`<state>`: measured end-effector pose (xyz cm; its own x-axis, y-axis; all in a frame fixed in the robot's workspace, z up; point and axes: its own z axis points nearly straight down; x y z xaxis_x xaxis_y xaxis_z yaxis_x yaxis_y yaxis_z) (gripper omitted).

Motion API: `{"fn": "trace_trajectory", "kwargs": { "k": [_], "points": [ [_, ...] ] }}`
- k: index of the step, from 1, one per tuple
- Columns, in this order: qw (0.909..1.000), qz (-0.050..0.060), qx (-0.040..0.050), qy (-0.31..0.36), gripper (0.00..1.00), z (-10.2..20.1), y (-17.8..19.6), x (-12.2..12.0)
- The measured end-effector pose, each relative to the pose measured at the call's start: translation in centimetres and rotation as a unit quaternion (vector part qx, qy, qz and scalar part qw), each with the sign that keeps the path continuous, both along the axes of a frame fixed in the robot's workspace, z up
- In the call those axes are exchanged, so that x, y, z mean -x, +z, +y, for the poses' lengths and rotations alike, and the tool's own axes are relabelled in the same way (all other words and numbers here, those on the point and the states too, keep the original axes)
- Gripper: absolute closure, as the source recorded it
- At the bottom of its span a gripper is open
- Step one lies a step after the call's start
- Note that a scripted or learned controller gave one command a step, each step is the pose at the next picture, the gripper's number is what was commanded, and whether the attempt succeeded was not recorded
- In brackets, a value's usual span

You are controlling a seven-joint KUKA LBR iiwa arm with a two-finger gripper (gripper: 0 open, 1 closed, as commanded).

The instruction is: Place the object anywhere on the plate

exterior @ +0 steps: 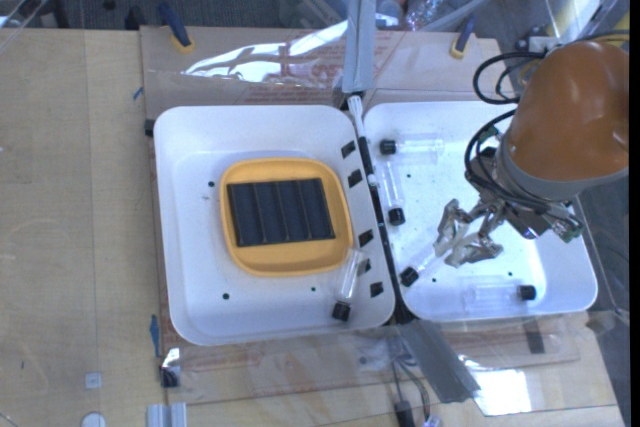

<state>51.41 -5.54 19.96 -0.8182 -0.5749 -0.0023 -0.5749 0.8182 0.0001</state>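
Hovering over right bin (pixel 570 287), near clear tubes (pixel 394 190). Gripper (pixel 462 240) fingers spread, gripping nothing. Yellow plate (pixel 287 258) waiting in left bin (pixel 185 225).

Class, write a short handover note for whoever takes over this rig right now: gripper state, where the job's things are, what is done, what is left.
Gripper: hovers over the right bin, jaws look open, nothing visibly between them.
Plate: yellow with a dark ribbed centre, sits in the left bin; nothing rests on it.
Objects: several clear tubes with black caps lie in the right bin; one tube lies in the left bin beside the plate.
Done: nothing placed.
Left: grasp a tube and set it on the plate.
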Motion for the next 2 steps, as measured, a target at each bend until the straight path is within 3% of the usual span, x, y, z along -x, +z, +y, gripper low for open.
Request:
{"fn": "trace_trajectory", "kwargs": {
  "k": [1,2],
  "points": [
    [1.0000,0.000,0.0000,0.000,0.00,0.0,0.0,0.0],
    [1.0000,-0.003,-0.0006,-0.001,1.00,0.1,1.0,-0.2]
  ]
}}
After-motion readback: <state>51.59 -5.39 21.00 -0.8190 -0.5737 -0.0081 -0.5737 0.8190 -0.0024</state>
